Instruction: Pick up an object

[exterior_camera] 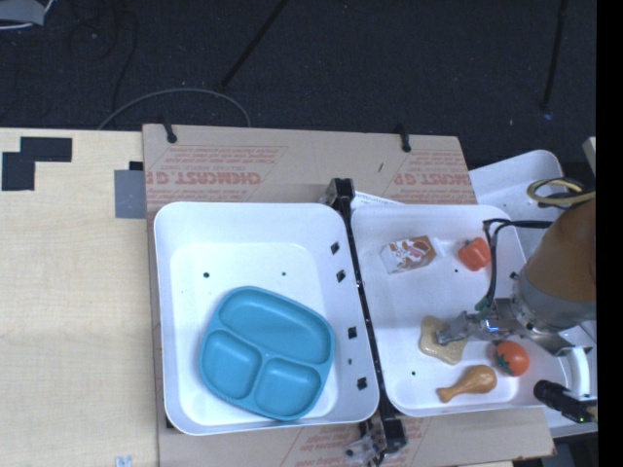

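My gripper is low in the right bin, reaching in from the right, right at the upper edge of a flat beige piece. Whether it touches that piece is unclear. A red tomato-like ball lies just right of the gripper, partly behind the wrist. A tan toy drumstick rests near the bin's front wall. Farther back lie a white and red packet and a small orange-red object.
The left bin holds a blue three-compartment tray. A black divider runs between the bins. The arm's grey and orange body looms over the right bin's right side. Cardboard lies behind both bins.
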Action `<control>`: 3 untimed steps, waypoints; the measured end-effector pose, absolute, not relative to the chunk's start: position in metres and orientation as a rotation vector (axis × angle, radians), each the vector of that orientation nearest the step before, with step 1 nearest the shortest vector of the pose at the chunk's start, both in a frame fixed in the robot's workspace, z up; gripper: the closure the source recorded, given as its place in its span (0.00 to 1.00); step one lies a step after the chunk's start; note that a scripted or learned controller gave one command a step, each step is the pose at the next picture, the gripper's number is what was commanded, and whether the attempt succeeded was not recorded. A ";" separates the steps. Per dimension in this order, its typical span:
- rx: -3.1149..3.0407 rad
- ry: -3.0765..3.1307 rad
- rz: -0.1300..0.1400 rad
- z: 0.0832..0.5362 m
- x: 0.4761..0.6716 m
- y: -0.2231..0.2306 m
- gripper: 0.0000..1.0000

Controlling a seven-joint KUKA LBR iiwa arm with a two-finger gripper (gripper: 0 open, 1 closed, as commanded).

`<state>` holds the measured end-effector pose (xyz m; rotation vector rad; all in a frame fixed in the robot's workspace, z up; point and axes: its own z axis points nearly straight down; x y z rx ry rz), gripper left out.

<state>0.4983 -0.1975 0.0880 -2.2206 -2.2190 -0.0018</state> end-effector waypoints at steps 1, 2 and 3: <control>-2.224 -2.217 -0.009 0.101 0.500 -0.197 1.00; -2.222 -2.221 0.000 0.145 0.494 -0.199 1.00; -2.222 -2.227 -0.003 0.207 0.499 -0.198 1.00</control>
